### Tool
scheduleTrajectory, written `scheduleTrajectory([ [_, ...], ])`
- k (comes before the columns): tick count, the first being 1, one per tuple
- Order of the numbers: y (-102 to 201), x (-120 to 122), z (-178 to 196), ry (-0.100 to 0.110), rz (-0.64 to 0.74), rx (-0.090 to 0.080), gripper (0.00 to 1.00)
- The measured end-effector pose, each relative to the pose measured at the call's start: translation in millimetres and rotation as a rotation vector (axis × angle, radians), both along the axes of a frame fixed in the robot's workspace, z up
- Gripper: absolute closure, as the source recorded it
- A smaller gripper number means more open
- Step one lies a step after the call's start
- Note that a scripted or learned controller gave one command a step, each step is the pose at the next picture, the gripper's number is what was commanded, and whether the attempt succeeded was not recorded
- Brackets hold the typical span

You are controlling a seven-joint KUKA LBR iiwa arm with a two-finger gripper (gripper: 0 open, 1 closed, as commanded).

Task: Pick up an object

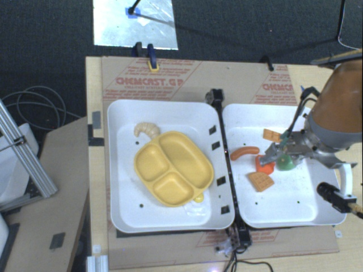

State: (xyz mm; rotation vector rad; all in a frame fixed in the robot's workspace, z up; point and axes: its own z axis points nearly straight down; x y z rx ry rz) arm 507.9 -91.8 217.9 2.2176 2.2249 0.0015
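Grey metal, my claw (278, 153) hangs low in the right bin (295, 211), reaching in from the right edge of the view beneath my orange-banded wrist; whether it is apart or together I cannot tell, for the tip merges with the toys under it. Touching that tip, as far as the view lets me judge, are a green round piece (285, 163) and an orange-red piece (264, 165) lying just beside each other, and I cannot say that either one sits in my grip. Just below them lies a tan waffle-like square (260, 181). A reddish sausage (244, 152) rests to the left, near the wall shared by the two bins, and a smaller orange cracker-like square (271, 135) lies above the tip. Across that wall, the left bin (122, 208) carries a yellow tray with three compartments (173, 167), set at a slant, with a pale curved piece (147, 130) touching its upper left rim. Both bins sit side by side on brown board printed with red letters on the bench (187, 75).
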Motion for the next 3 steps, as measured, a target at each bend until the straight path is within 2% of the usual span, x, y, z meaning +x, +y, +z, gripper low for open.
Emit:
scheduleTrajectory([
  [1, 2, -22, -56, 0.005, -0.002, 0.001, 0.00],
  [2, -35, -22, -137, 0.002, -0.005, -0.001, 0.00],
  [3, -44, 54, -132, -0.008, 0.003, -0.003, 0.00],
])
